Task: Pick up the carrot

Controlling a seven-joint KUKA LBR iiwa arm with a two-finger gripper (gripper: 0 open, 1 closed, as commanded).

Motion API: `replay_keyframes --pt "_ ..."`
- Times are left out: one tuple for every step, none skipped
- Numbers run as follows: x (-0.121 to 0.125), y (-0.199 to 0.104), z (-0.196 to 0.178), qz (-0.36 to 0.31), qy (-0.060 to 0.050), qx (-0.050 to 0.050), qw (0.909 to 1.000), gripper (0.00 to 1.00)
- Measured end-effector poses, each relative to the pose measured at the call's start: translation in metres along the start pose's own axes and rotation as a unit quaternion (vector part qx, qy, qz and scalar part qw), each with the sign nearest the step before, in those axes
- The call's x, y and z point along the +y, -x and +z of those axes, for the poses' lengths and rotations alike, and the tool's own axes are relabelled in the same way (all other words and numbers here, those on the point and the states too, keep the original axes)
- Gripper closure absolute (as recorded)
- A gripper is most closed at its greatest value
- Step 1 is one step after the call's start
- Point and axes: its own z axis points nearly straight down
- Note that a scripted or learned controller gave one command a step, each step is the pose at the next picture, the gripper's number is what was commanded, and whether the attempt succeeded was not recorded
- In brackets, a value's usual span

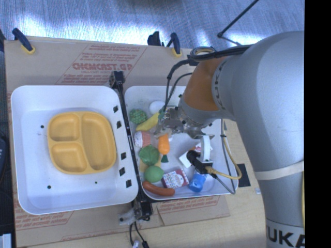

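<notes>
Nearest you, along the front edge of the right bin (227, 187), a reddish sausage (158, 189) lies flat, with a small red-and-white packet (175, 179) and a blue item (197, 183) just beside it toward the front right corner. A round green piece (153, 173) sits just behind the sausage, and a darker green, leafy-looking piece (148, 154) lies behind that, close to the bin's left wall.

Moving back to the middle of that bin, you find the carrot (164, 144): a short orange body, its long axis running roughly front to back, with what looks like a small green tip at its near end. Directly behind and above the carrot's far end hangs the gripper (166, 124), reaching in from the right on the grey arm (269, 97) with its orange band. The carrot lies just in front of the gripper, touching or nearly touching it; you cannot tell from this angle whether it sits between the jaws, or whether they are spread or closed.

Farther back, a yellow banana (149, 122) and another green piece (137, 116) lie near the bin's back left corner.

Across the divide, the left bin (20, 138) carries a yellow divided plate (81, 141).

Judging from this, the grasp depends on the jaws straddling the carrot across its narrow width.
</notes>
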Motion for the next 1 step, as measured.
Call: replay_keyframes --pt "-0.0376 0.0265 -0.1317 -0.119 -0.002 0.003 0.9929 1.00"
